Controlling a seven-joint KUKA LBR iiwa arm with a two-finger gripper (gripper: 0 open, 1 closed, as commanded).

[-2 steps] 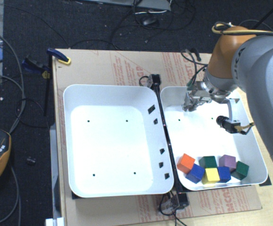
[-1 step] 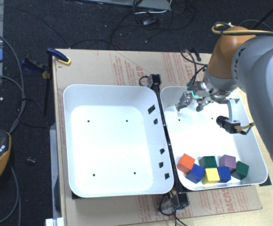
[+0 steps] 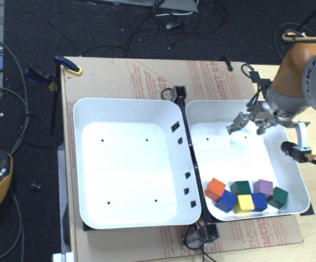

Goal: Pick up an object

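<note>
Two white bins on the bench; right bin (image 3: 223, 146) holds seven small blocks (image 3: 245, 195) clustered at its near edge. Gripper (image 3: 251, 123) hovers well apart above, fingers spread, empty. Blocks look light, rigid, flat-sided: orange block (image 3: 215, 188), outermost, seems easiest to pinch across opposite faces.

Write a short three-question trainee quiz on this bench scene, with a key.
1. True or false: the coloured blocks lie in the left bin.
2. Which block sits furthest left? A orange B purple C yellow
3. Fill in: the end effector hovers above the ___ bin.

Key: 1 false, they lie in the right bin. 2 A, the orange block. 3 right.
</note>
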